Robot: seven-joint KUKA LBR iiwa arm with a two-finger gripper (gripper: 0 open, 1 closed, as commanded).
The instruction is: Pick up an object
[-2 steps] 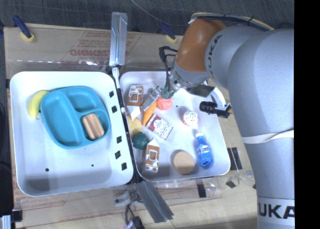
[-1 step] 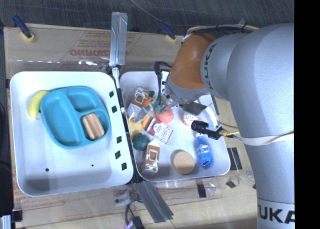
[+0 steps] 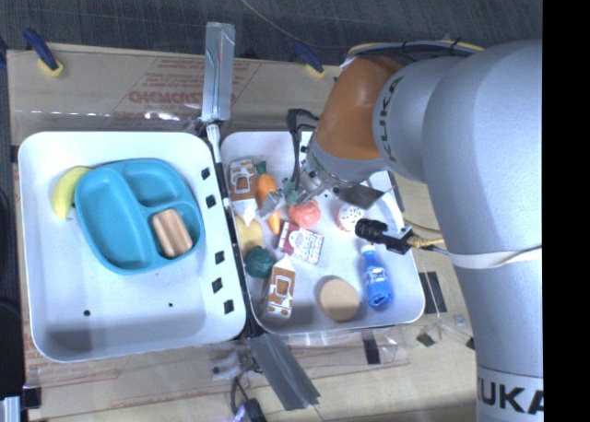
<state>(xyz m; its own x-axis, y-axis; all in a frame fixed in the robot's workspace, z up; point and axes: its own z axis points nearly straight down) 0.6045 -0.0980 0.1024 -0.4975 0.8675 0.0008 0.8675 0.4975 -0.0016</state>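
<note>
My gripper point(image 3: 297, 195) reaches down into the right bin point(image 3: 406, 305) from under the orange wrist band, its tip among the clutter near a red-pink round item point(image 3: 305, 214) and an orange piece point(image 3: 265, 187). Around it lie a small brown carton point(image 3: 242, 177), a red-and-white packet point(image 3: 303, 244), a blue bottle point(image 3: 374, 280), a tan round disc point(image 3: 338, 298), a small milk carton point(image 3: 280, 289), a dark green item point(image 3: 259, 262), a yellow piece point(image 3: 245, 229) and a white speckled ball point(image 3: 348, 217). The arm hides the fingertips.
The left bin point(image 3: 120, 319) holds a blue divided plate point(image 3: 129, 213) with a brown bread-like roll point(image 3: 171, 232) in its lower compartment, and a banana point(image 3: 63, 192) lies by the plate's left edge. A black divider strip point(image 3: 226, 245) separates the bins. The big grey arm covers the right side.
</note>
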